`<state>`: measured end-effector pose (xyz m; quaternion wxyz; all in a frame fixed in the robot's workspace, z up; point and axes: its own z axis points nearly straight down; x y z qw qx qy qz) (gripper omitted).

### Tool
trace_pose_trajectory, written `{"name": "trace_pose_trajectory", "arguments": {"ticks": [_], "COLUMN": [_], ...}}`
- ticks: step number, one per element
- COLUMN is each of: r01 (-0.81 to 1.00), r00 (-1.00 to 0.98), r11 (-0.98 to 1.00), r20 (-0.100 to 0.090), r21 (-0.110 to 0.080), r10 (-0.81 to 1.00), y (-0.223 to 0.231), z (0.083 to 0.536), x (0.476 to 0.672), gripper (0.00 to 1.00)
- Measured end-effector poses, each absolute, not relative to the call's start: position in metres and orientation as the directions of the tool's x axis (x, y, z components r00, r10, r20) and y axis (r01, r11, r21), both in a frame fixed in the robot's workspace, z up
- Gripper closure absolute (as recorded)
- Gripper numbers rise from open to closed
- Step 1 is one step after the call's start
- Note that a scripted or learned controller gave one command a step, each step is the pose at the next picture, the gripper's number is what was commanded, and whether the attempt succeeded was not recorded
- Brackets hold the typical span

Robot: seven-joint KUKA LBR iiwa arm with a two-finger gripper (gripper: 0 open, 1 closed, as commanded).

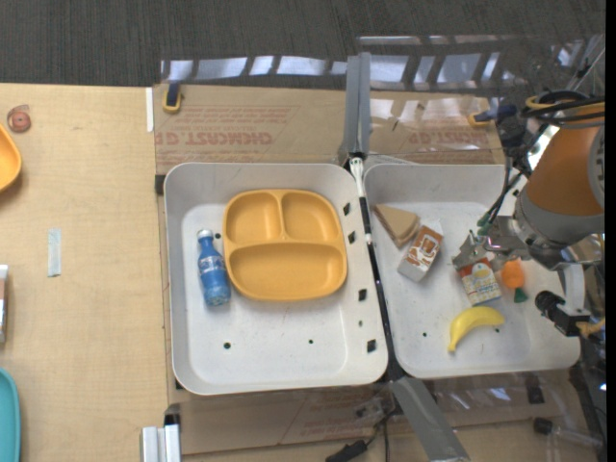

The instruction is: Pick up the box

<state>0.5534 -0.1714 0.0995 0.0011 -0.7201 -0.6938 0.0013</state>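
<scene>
1. White shallow right bin [423,349] is the landmark; it sits on the bench beside a white shallow left bin [192,345], with a grey divider between them.
2. Small red-and-white cardboard box [421,251] lies in the right bin's upper-left part, tilted, clear of the arm. A tan wedge-shaped block [396,223] is just up-left of it, touching or nearly so.
3. Grey arm with orange band [568,176] comes in over the right bin's right rim. End effector [478,254] is down low in the bin's right half, right of the box and apart from it.
4. Finger state: cannot tell, too cluttered and small at the tip.
5. Small white carton with orange print [480,283] sits just below the end effector; can't tell if they touch. Orange round fruit [513,273] is beside that carton, near the bin's right rim.
6. Yellow banana [474,323] lies in the right bin's lower-right part, below the carton.
7. Left bin holds a yellow three-compartment plastic plate [286,244] and a blue plastic bottle with white cap [213,269] lying just left of the plate.
</scene>
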Motion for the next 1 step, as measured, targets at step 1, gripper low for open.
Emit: {"name": "trace_pose_trajectory", "arguments": {"ticks": [1], "r01": [0.999], "r00": [-0.040], "r11": [0.040], "r20": [-0.001], "r21": [-0.002], "r10": [0.999], "y": [-0.1229], "z": [0.2044], "x": [0.5315], "gripper": [1.00]}}
